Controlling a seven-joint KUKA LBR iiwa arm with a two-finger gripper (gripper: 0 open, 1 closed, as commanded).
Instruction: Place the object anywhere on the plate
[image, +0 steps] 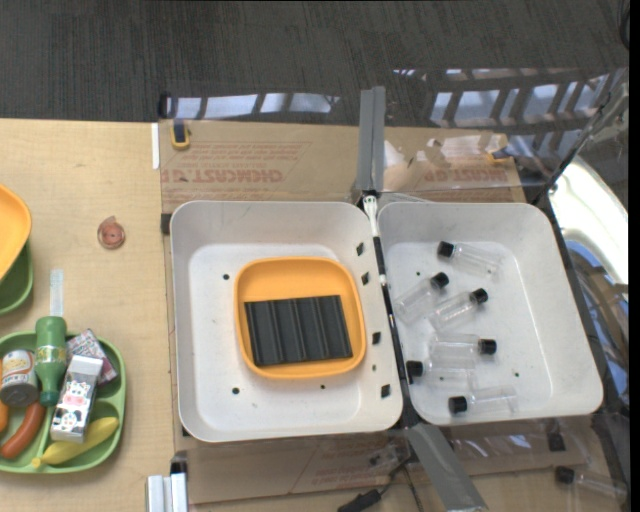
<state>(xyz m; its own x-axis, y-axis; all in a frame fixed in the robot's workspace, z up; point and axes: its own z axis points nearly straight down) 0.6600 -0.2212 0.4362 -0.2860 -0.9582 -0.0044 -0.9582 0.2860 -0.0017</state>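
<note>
- The left shallow white bin (200, 330) is taken up in the middle by a square orange plate (298, 278) with a dark ribbed slab (300, 330) lying on it; a bare white strip runs all round the plate
- The right shallow white bin (560, 320) has clear plastic vials with black caps (462, 305) scattered over its left and middle; its right side is bare floor
- A grey upright post (371, 140) stands at the far end of the seam between the bins
</note>
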